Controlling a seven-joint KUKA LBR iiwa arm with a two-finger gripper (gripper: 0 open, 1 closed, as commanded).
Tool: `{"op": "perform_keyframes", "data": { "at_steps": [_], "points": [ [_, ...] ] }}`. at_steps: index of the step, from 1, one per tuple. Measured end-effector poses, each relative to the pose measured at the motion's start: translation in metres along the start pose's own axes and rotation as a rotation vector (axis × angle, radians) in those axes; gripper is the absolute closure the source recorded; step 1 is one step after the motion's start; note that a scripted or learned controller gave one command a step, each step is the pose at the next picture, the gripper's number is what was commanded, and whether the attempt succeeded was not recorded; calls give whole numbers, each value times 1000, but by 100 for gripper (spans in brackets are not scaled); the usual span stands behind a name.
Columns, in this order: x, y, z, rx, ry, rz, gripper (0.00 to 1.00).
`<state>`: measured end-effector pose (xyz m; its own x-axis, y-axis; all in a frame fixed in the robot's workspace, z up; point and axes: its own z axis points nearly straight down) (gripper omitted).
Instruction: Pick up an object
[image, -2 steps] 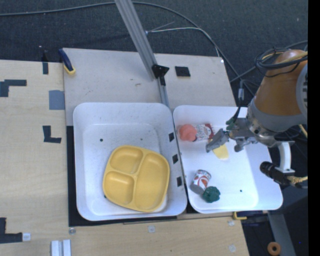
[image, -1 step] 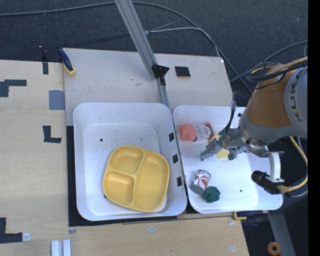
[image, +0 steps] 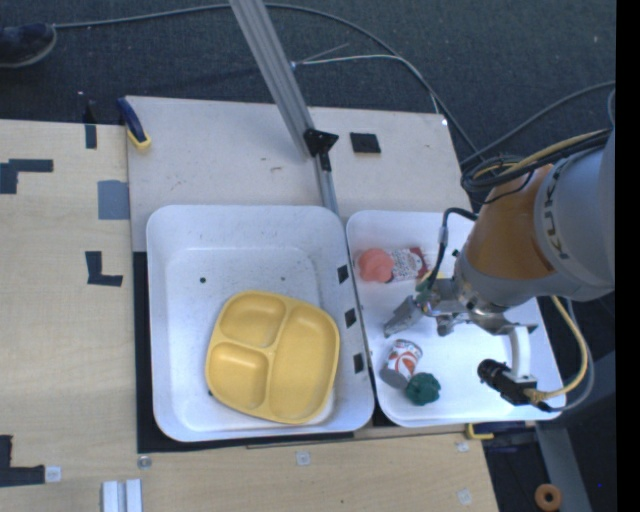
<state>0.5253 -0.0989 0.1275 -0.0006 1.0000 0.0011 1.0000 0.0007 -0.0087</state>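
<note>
Fingers (image: 400, 318) of the grey gripper, seemingly spread and holding nothing, are hovering over the right white bin (image: 500, 400), so picking is not yet done.

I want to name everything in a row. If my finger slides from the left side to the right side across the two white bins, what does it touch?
Yellow divided plate in the left bin → right bin → orange-pink ball → green toy → the grey robot arm.
</note>
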Motion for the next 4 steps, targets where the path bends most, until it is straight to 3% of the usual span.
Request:
{"op": "perform_keyframes", "data": {
  "at_steps": [1, 2, 4],
  "points": [
    [0, 1, 43, -9, -2, 1, 0],
    [0, 2, 29, -13, -2, -1, 100],
    [0, -9, -76, -13, -2, -1, 100]
  ]
}}
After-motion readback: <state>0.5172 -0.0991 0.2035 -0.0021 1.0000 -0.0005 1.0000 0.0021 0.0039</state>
